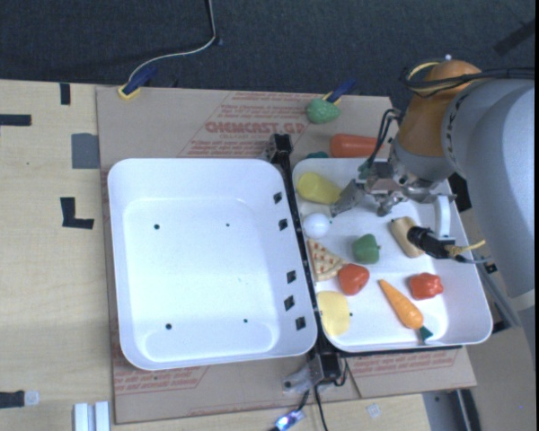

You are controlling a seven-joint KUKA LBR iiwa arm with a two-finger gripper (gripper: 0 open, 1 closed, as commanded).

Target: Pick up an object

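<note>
The right bin [472, 330] holds several toy foods: a yellow piece [318, 187], a white ball [316, 225], a green pepper [366, 248], a waffle wedge [323, 259], a red tomato [353, 279], a carrot [402, 303], a red piece [426, 285], a yellow lemon [333, 313] and a tan piece [403, 235]. My gripper [366, 205] hangs low over the back of this bin, just right of the yellow piece and above the green pepper. It is open, with only bare bin floor between its fingers [344, 203].
The left bin [198, 259] sits beside it, across a black divider. An orange-red piece [352, 145] lies at the right bin's back rim. A green toy [322, 110] rests on the cardboard behind. The arm covers the bin's right back corner.
</note>
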